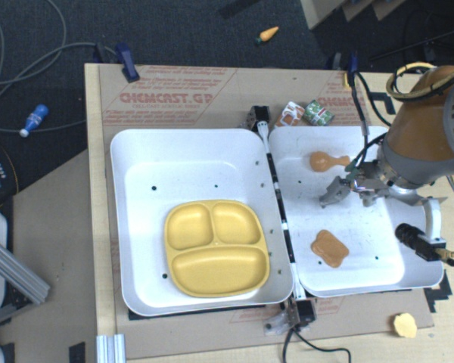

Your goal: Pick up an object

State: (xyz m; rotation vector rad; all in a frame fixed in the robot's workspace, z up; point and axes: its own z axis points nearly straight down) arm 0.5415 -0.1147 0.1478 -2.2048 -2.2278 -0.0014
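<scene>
Firstly, on the dark floor at the far left lies a small blue bottle [35, 119], well apart from the bench [98, 203]. On the bench, the left bin [129, 157] holds a yellow divided plate [216, 246], which has two small compartments at the far side and one long compartment at the near side. The right bin [378, 274] touches the left one along the middle edge. In it, near the far wall, lies an orange piece with a round head and a thin handle [327, 160]. Closer to the camera there is a flat brown piece [330, 247] on the white floor of this bin. Between these two pieces, a little to the right, the gripper [340, 190] hangs over the bin, with its fingers spread apart and nothing between them. The arm [424, 131] comes in from the right side. Beyond the far wall of the right bin, small packets [306, 113] lie on the bench, and a yellow object [404, 324] lies at the near right corner.
</scene>
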